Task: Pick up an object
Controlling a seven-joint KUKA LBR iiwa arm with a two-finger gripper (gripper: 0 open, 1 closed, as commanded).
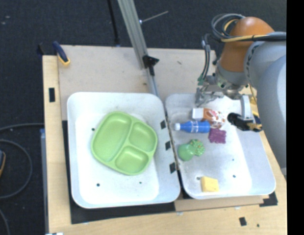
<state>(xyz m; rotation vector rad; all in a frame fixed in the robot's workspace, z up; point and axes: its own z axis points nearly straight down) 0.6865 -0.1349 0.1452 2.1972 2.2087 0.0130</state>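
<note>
- Gripper [207,98]: poised over the far left corner of the right bin [242,173], nothing seen grasped; whether it is released or clenched cannot be told
- Arm [272,87]: grey, orange band [240,43] above the wrist, enters from the right
- Blue bottle [196,127]: white cap, lying on its side with the cap towards the left bin, just below the gripper
- Orange and white item [214,115]: just beyond the bottle, beside the gripper; kind unclear
- Purple block [217,135]: just right of the bottle's base
- Green soft toy [190,150]: near the right bin's left wall, on the near side of the bottle
- Yellow block [209,184]: near the right bin's front edge, well apart from the others
- Green divided plate [123,142]: three compartments, lying alone in the middle of the left bin [76,180]
- Bench [98,67]: pale wood, bearing both bins
</note>
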